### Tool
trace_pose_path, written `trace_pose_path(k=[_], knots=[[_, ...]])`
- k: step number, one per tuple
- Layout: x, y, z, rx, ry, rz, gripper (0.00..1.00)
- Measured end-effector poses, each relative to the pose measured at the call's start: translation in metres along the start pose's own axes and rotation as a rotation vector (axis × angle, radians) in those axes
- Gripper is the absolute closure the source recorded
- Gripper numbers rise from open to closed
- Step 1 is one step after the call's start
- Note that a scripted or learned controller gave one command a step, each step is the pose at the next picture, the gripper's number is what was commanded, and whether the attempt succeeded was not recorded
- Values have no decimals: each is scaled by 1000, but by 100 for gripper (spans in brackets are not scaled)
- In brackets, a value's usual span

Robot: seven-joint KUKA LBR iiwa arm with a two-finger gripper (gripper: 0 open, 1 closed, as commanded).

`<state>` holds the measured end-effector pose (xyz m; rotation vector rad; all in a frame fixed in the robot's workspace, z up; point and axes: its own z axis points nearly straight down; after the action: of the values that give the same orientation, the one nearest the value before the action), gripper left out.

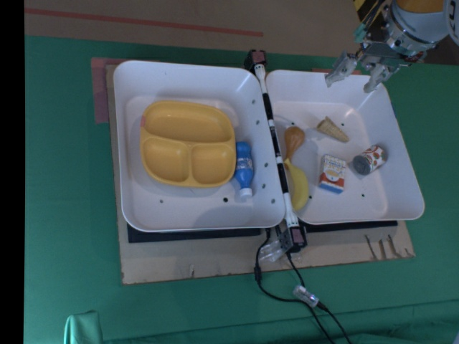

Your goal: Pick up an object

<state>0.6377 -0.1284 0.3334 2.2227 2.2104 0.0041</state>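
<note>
Green bench (pixel 72 192); yellow tray (pixel 188 143) beside blue bottle (pixel 244 168).

Robot arm (pixel 423 6), upper right. The last rounded segment carries an orange band, with light grey casing below it. Beneath the casing sits a paler ring-shaped wrist section, crossed by thin dark and greenish cables running along its left side. The jaws hang from a compact metal block and consist of two pale grey, slim, angular fingers (pixel 338 70) with darker joints.

Green cloth (pixel 64 192), cardboard sheet (pixel 179 260), black cables (pixel 287 282)
</note>
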Motion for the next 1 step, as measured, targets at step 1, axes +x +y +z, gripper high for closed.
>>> trace_pose_path(k=[1], knots=[[0,-49,121,1,-1,2,0]])
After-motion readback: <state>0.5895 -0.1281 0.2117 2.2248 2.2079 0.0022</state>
